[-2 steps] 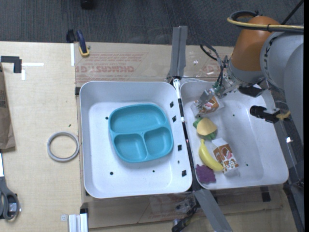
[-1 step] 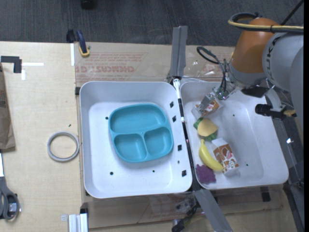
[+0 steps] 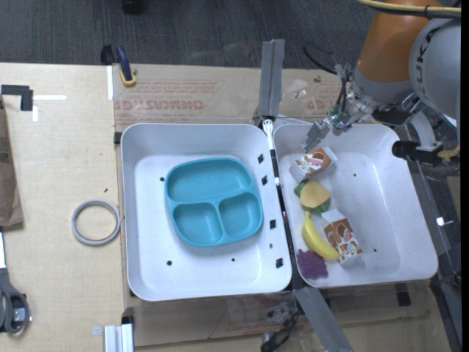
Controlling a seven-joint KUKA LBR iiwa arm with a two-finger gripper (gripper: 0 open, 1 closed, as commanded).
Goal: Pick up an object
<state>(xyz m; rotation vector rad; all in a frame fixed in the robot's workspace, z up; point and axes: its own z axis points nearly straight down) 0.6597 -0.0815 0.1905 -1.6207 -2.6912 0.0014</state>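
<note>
My gripper (image 3: 316, 138) hangs over the far left part of the right bin (image 3: 381, 196), just above a small carton (image 3: 314, 163) with a red and white label. Nothing shows between its fingers. Below the carton lie a yellow chip-like piece (image 3: 314, 194) on something green, a banana (image 3: 317, 239), a second carton (image 3: 342, 241) and a purple grape bunch (image 3: 313, 264), all along the bin's left side.
The left bin (image 3: 146, 255) holds a blue three-compartment tray (image 3: 214, 201). A grey ring (image 3: 96, 221) lies on the bench to the left, scissors (image 3: 12, 306) at the bottom left. A grey divider post (image 3: 270, 79) stands between the bins at the back.
</note>
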